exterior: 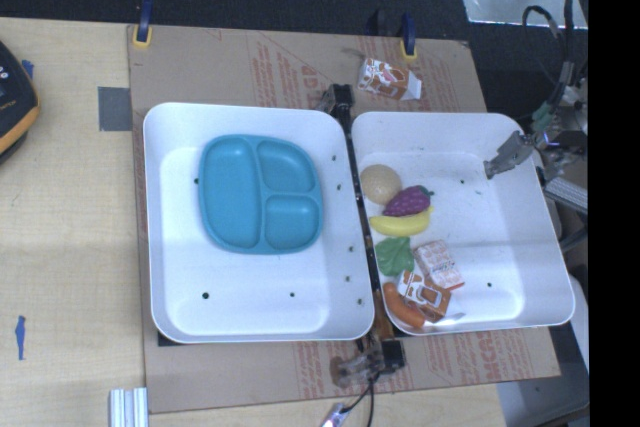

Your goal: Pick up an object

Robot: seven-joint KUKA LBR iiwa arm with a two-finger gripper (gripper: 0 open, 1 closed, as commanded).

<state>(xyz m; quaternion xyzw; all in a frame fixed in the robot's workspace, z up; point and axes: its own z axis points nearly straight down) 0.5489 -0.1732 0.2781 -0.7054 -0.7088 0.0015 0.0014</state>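
Note:
The right bin [500, 245] holds a cluster of toy foods along its left side. A beige round piece [380, 182] lies beside purple grapes [408, 201], with a yellow banana [400, 224] just under them. Below those sit a green leafy piece [393, 255], two small red-and-white cartons [437, 267] and an orange carrot [403, 308] at the bin's front wall. My gripper [506, 159] hangs over the bin's far right corner, well apart from the foods, with nothing seen in it.
The left bin [180, 245] carries a blue divided plate [262, 193]. A loose snack packet [388, 80] lies on the cardboard behind the bins. A yellow-black device [12, 105] sits at the bench's left edge. Cables and clamps crowd the right side.

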